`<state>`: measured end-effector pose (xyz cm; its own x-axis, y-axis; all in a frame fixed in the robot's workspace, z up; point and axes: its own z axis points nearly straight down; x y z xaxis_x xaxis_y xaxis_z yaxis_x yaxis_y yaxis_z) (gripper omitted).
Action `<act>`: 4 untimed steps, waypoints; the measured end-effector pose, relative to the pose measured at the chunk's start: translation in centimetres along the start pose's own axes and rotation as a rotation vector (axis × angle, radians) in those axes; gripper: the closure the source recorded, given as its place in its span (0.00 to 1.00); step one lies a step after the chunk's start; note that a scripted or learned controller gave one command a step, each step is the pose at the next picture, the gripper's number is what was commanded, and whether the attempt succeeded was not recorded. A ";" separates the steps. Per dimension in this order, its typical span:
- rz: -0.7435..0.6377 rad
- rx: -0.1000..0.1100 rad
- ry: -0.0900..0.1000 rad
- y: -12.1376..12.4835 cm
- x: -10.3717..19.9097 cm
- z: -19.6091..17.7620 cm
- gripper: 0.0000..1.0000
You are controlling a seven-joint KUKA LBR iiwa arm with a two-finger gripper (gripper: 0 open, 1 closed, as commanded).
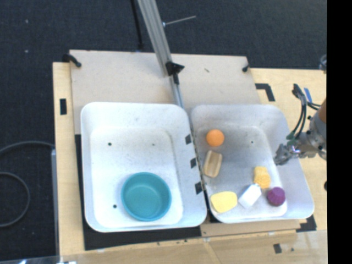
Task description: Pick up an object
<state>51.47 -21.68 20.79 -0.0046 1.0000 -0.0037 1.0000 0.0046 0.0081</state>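
Observation:
The right bin (236, 117) holds an orange ball (215, 137), a tan block (213, 163), a pale yellow lump (223, 201), a small white block (249, 194), a yellow sponge-like piece (262, 176) and a purple ball (275, 196). My gripper (286, 153) hangs at the right bin's right rim, above and to the right of the yellow piece, with nothing seen in it. Its arm comes in from the right edge of the view.
The left bin (110, 120) holds a teal bowl (146, 196) near its front. A slanted metal post (157, 34) rises behind the bins. Bare bench board lies behind both bins, and black floor surrounds the bench.

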 end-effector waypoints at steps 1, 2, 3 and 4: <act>0.001 0.001 0.000 0.2 -0.2 -4.1 1.00; -0.004 0.003 0.003 1.1 5.5 -5.0 1.00; -0.003 0.007 0.004 2.0 10.9 -3.8 1.00; -0.004 0.005 0.005 2.1 15.9 -4.7 1.00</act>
<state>53.42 -5.75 25.46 -0.0083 1.0000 0.0014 1.0000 0.0083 0.0031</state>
